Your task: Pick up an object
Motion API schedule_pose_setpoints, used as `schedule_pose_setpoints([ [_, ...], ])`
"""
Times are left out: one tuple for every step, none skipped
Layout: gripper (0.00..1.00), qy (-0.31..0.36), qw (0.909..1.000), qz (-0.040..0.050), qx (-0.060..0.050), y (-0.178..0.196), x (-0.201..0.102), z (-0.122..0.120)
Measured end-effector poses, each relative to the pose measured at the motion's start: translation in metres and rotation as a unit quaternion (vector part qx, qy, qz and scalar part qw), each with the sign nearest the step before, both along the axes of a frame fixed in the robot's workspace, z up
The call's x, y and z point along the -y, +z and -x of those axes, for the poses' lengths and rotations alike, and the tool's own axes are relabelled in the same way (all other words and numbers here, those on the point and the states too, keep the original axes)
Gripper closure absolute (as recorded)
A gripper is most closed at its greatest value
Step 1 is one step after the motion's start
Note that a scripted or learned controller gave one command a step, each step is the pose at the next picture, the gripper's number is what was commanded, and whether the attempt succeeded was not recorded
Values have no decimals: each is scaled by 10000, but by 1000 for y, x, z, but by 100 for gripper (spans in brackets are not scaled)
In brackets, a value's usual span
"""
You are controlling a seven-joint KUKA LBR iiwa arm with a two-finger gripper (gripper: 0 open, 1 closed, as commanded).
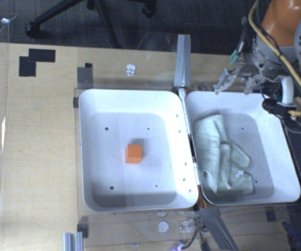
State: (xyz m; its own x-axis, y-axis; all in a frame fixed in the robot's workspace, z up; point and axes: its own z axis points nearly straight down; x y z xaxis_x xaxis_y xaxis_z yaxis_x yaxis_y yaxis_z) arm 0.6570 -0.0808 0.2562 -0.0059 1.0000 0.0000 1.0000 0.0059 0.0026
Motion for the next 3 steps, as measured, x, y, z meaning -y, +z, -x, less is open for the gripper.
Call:
schedule_pose_setpoints([
  [0,127,9999,1,19,89,-32,19],
  [0,-34,10000,-2,9,122,-108,9],
  [0,-960,9954,-3,8,137,-163,-12],
])
